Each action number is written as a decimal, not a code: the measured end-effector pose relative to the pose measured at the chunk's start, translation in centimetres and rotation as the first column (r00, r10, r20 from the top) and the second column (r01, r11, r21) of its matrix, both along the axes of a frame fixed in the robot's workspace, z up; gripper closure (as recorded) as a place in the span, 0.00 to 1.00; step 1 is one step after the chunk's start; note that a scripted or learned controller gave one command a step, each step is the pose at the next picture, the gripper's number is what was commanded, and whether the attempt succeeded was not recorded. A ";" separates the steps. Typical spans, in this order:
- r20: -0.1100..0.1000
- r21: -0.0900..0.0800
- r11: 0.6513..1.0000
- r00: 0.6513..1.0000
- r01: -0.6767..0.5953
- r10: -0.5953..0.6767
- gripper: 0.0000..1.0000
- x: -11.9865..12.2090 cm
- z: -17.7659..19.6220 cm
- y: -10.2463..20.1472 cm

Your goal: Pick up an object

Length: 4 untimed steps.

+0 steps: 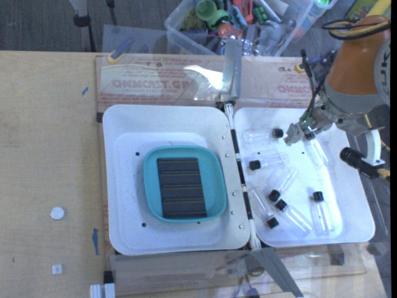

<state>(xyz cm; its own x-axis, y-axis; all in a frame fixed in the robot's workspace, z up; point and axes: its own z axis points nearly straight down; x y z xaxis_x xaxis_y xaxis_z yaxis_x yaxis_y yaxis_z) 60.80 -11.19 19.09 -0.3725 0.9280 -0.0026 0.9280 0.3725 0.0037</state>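
Note:
Several clear vials with black caps lie scattered in the right bin (353, 228). One vial (263, 135) lies near the bin's back, with its cap just left of my gripper. Another vial (268, 162) is by the bin's left wall, and a third vial (320, 211) lies towards the front right. My gripper (293, 135) hangs over the back of the right bin, close to the rear vial's cap. I see nothing between its tips.
The left bin (118, 185) holds a teal tray (152, 166) with a dark ribbed block (181, 187) in it. A clear tub of colourful toys (248, 8) stands behind the bins. A small white disc (57, 213) lies on the wooden bench at the left.

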 end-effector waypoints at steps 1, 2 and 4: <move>-0.003 0.001 1.000 1.000 0.009 -0.009 1.00 -3.3 -2.9 -3.6; -0.002 0.001 0.993 0.993 -0.117 0.117 1.00 -0.2 -9.8 -10.4; -0.003 0.000 0.959 0.959 -0.283 0.283 1.00 -1.2 -5.5 -8.2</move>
